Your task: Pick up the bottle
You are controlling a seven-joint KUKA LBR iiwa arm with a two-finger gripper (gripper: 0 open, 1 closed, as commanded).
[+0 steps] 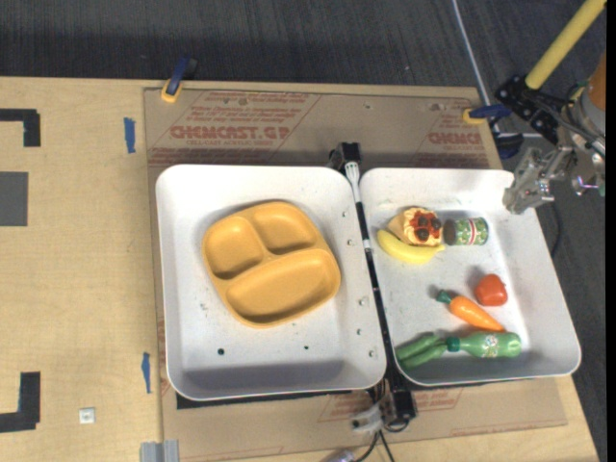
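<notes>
In the camera view, two shallow white bins sit side by side on a brown cardboard sheet that covers the middle of a pale wooden bench. The left bin (178, 287) holds a yellow-orange divided plate (271, 260) with three compartments, lying near its centre. The right bin (553, 287) holds the smaller items. Near its upper middle a yellow banana (404, 249) lies touching a round toy pizza (422, 226), and just right of the pizza a small green can (466, 231) lies on its side. Lower and to the right sits a red tomato-like piece (491, 290), with an orange carrot (470, 312) just beside it on the lower left. The bottle (486, 345), green with a lighter label, lies on its side along the lower edge of the right bin, its neck pointing left toward a dark green vegetable (421, 348) that touches or nearly touches it. The gripper (527, 192) hangs at the upper right corner of the right bin, over its rim, well apart from the bottle and with nothing visibly between its fingers; whether the fingers are apart or together cannot be told at this size. A yellow rod (570, 31) slants across the upper right corner of the frame.
</notes>
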